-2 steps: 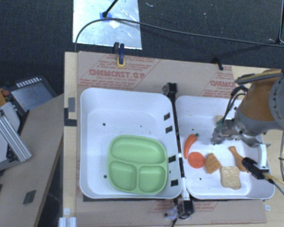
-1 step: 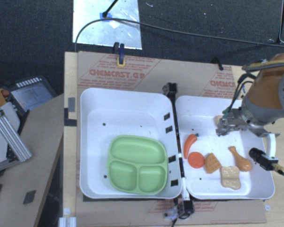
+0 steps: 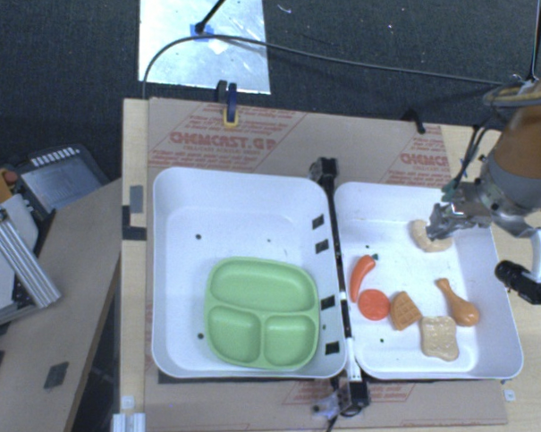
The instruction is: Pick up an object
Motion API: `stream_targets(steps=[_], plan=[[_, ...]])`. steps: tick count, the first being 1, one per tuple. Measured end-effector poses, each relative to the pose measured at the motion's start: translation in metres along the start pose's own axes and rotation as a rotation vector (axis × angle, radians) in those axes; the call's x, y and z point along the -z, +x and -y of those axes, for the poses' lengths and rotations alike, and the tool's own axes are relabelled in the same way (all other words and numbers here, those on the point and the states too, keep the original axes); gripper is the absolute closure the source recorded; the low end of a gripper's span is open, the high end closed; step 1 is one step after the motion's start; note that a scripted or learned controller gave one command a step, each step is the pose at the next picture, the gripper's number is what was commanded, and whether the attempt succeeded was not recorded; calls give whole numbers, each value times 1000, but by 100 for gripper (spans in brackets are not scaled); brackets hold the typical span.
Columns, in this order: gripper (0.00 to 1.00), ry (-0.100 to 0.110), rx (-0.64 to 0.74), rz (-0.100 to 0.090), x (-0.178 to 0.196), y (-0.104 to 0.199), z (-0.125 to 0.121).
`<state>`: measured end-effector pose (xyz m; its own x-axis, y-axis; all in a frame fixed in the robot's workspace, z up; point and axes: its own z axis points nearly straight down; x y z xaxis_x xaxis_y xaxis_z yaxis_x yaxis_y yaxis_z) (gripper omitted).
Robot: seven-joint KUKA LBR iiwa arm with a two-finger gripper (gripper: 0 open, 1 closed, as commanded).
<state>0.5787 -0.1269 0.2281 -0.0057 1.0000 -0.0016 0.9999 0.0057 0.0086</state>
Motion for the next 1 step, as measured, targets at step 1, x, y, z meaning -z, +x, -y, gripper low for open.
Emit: stream_targets(steps=[1], plan=[[100,5,0,-1,6,0,-1]])
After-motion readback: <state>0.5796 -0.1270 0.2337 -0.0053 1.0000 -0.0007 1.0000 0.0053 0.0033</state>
